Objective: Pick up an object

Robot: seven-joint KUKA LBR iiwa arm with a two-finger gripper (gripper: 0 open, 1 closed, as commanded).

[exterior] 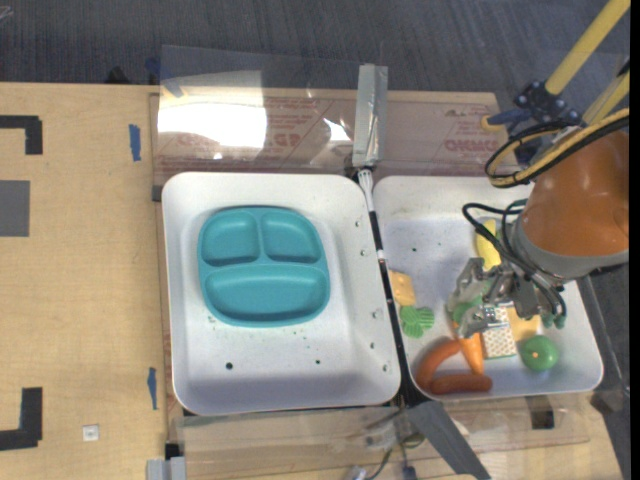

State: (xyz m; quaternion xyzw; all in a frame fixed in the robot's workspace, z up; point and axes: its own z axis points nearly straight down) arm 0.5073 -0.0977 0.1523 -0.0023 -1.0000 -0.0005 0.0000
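Over the right bin (590, 368), gripper (482, 313) hovers above the carrot (450, 356), finger state indiscernible; grasp step pending, descent required.

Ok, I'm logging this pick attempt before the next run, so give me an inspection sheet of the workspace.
Surface: two white bins side by side, left bin and right bin, on a wooden bench.
Job's things: in the right bin, an orange carrot, a red sausage, a green round fruit, a green leafy piece, a yellow piece.
Clutter: teal divided plate in the left bin.
Grippers: gripper low over the right bin's toys; grasp cannot be told.
Cables: black cables looping above the arm.
Surroundings: clear plastic sheet behind the bins, dark floor.
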